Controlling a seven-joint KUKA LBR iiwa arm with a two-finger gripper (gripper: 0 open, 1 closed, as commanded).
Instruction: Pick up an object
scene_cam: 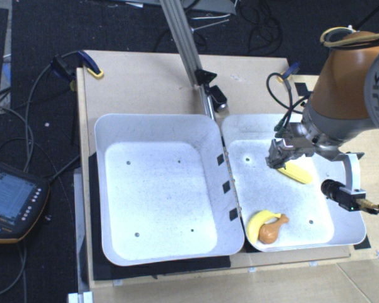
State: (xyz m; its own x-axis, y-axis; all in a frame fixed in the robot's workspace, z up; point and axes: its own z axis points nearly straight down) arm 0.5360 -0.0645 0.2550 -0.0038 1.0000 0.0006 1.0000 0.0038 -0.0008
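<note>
Landmark: I take the right bin point(347, 232) as my reference for everything below.
Arm: I see the arm point(350, 84), grey with an orange upper part, reaching in over the right bin's far right side, wrist angled down toward the bin floor.
Gripper: the gripper point(279, 158) sits low inside the right bin, in its upper middle part, right at the left end of a yellow block.
Hand state: I cannot tell from this angle how far the hand is spread, nor whether it has hold of anything; the dark tool body hides that.
Yellow block: the yellow block point(295, 172) lies on the right bin's floor, slanted, its upper left end touching or just under the gripper.
Banana: a banana point(259, 220) lies near the right bin's front edge, curved, well apart from the gripper.
Orange piece: an orange-brown drumstick-shaped toy point(271, 230) rests against the banana, on its right side.
Left bin: the left bin point(114, 137) stands just beside the right bin, their rims meeting.
Pendant: a control pendant point(12, 201) lies on the floor, far left of both bins.
</note>
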